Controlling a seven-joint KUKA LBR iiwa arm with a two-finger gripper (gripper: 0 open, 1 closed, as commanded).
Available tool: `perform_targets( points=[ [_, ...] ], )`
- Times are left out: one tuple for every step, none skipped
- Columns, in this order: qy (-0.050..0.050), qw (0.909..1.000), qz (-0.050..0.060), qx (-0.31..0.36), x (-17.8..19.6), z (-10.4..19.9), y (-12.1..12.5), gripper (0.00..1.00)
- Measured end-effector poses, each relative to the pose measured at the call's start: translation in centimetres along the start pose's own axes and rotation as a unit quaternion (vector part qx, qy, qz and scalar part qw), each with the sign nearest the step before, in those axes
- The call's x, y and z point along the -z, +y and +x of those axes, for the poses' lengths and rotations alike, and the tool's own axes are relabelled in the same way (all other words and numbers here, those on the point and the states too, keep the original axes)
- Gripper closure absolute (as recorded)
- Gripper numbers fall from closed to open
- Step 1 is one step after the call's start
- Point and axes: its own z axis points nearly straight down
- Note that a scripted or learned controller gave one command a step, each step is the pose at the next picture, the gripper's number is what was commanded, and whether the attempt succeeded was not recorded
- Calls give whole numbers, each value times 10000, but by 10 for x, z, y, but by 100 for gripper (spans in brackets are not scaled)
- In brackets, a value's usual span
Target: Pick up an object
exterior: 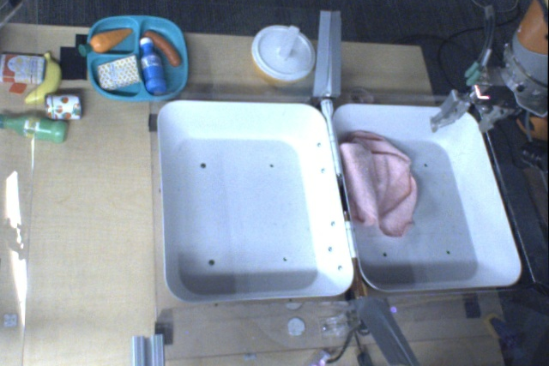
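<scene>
On the pale wooden bench point(86, 253), two shallow white plastic bins with rounded corners sit side by side, divided by a grey metal rail point(327, 56). The left bin point(249, 201) has a smooth, matte floor dotted with a few small dark holes. The right bin point(455, 253) holds a pink cloth point(382, 180), soft and crumpled into loose folds, lying against that bin's left wall and reaching from near the far edge to about the middle.

The grey arm point(532, 64) with its orange band stands over the right bin's far right corner. Its gripper point(459, 109) hangs just above that corner's rim, well apart from the cloth; whether the jaws are open or closed cannot be told at this size, and nothing shows between them.

Near the bench's far left corner rests a blue compartment tray point(176, 56) of glossy plastic carrying toy food: an orange carrot shape, a sausage shape, a blue bottle and a pale waffle-like square. A round white lid on a yellow cup point(283, 54) sits at the far edge behind the bins. Along the left edge lie a yellow banana point(47, 80), a small printed can point(63, 106), a green bottle point(36, 128) and a red-and-white carton point(19, 69); their labels are too small to read.
</scene>
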Motion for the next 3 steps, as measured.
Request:
perform_targets(
  points=[
    [2, 9989, -1, -464, -57, -21, 17, 0],
    [0, 9999, -22, 139, -175, 30, -13, 0],
    [-18, 9965, -72, 828, -181, 49, -23, 0]
  ],
)
